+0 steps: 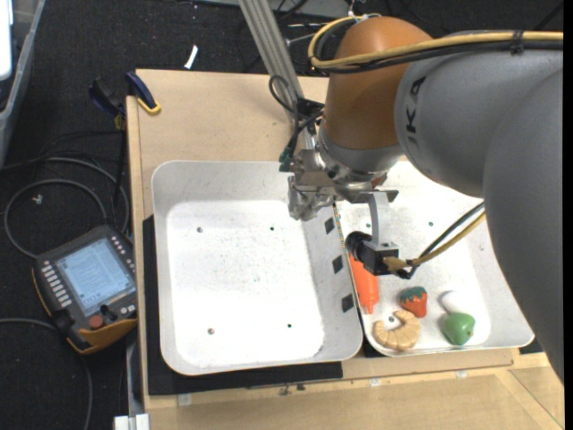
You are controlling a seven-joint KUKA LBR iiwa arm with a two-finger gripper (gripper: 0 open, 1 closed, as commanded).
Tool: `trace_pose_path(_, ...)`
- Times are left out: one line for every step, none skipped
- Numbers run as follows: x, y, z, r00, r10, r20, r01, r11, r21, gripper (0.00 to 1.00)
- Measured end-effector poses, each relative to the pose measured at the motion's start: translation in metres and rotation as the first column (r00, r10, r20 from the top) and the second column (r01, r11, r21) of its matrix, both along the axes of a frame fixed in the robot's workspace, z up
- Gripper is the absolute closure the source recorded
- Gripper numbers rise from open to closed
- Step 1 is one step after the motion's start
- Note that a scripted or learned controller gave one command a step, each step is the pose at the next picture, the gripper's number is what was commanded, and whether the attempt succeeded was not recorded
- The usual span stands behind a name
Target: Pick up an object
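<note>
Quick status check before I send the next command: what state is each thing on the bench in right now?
End effector: low over the divide between the bins, nothing visibly held.
Carrot: lying in the right bin, along its left wall.
Strawberry: resting in the right bin, beside the carrot.
Croissant: lying flat near the front rim.
Green pear: resting at the front, apart from the croissant.
Left bin: flat on the bench.

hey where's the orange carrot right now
The carrot lies in the right bin, along its left wall near the front. The red strawberry and the tan croissant sit just right of it.
</note>
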State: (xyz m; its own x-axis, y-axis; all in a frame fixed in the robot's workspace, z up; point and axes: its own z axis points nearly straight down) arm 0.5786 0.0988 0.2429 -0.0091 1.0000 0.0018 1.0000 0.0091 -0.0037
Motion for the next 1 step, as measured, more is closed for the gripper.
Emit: trace_pose_path(0.0012,-0.0043,0.001,1.0,-0.009,0.003,0.009,1.0,-0.002,0.0)
